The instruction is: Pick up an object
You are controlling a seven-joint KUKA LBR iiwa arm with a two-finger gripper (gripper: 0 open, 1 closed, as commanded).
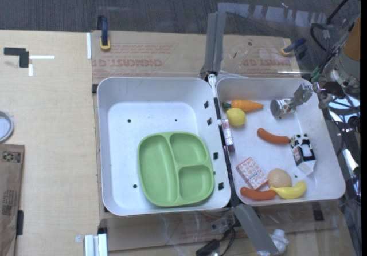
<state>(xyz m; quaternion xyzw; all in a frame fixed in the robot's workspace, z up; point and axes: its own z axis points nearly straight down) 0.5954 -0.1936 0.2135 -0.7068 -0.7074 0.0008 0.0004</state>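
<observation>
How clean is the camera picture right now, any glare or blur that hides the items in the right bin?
Camera view: even, soft light with faint shadows. The carrot, lemon, banana and green plate read sharp. The gripper looks slightly smeared against the bin wall. Clear sheeting behind the bins gives pale reflections.

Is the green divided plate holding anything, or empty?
Empty: the green plate in the left bin shows three bare compartments.

one fixed overhead camera, slanted over both bins point(109, 134)
</observation>
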